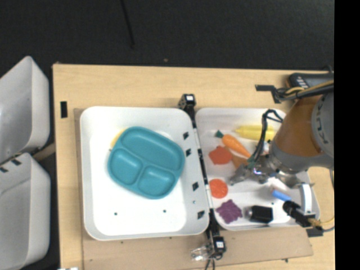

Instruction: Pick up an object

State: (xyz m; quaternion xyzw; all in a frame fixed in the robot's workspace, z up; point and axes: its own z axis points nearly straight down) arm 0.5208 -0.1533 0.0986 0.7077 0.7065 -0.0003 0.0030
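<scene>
My gripper (pixel 243 173) hangs low over the middle of the right bin (pixel 225 118), its dark fingers spread and nothing between them. Just left of it lies a red-orange flat piece (pixel 220 156). An orange carrot (pixel 236 145) lies behind it, and a yellow corn-like piece (pixel 253 131) sits at the back of the bin. An orange round piece (pixel 219 189) and purple grapes (pixel 229 211) lie at the front left. A black block (pixel 260 213) rests near the front edge.
The left bin (pixel 95 207) holds a teal divided plate (pixel 147 162) with a yellow thing peeking from under its left edge. A blue item (pixel 279 195) lies under the arm at the right. Cables cross the bench at the back right.
</scene>
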